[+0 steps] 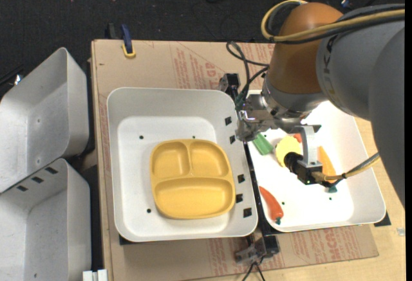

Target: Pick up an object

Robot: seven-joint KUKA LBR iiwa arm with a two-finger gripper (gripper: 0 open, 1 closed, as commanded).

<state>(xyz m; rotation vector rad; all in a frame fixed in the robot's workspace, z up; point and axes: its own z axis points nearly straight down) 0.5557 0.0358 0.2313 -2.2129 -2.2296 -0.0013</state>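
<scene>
Crowding is the main risk: right of the yellow divided plate (192,178), past the wall between the 2 bins, a red-orange carrot-shaped piece (271,204) lies nearest. Further back, a green piece (262,143), a yellow piece (285,148) and an orange piece (325,161) sit close together, so a descent could nudge 1 aside or catch 2 at once. Beyond these the jaws hang low over the right bin (347,212), near its plate-side wall, which could foul a grasp; the arm (302,54) hides them, so I cannot tell whether they are open or holding anything.
</scene>
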